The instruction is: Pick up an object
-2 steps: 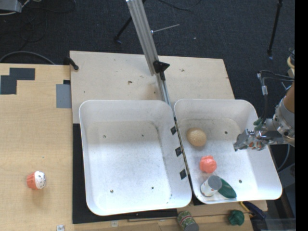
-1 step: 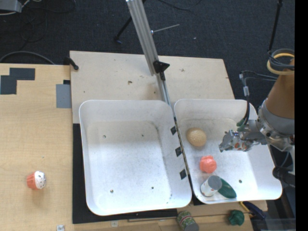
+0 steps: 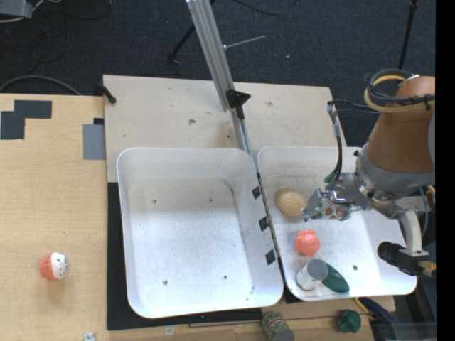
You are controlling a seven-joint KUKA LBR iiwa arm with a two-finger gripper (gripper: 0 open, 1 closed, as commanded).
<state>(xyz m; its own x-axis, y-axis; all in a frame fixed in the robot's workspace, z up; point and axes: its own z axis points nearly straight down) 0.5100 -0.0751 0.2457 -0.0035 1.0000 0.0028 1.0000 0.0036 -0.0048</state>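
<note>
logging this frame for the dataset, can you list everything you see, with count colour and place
left bin: 1, white, left half of the bench
right bin: 1, white, beside the left bin
tan ball: 1, beige, right bin, near the divider, just left of the gripper
orange ball: 1, orange-red, right bin, below the tan ball
green and white object: 1, green with a white and grey end, right bin's front edge
orange and white toy: 1, on the wooden table far left of the bins
green items: 2, dark green, on the bench in front of the right bin
aluminium rail: 1, silver, slanting up from between the bins
gripper: 1, grey, low over the right bin beside the tan ball
arm: 1, orange band, grey, from the right
</note>
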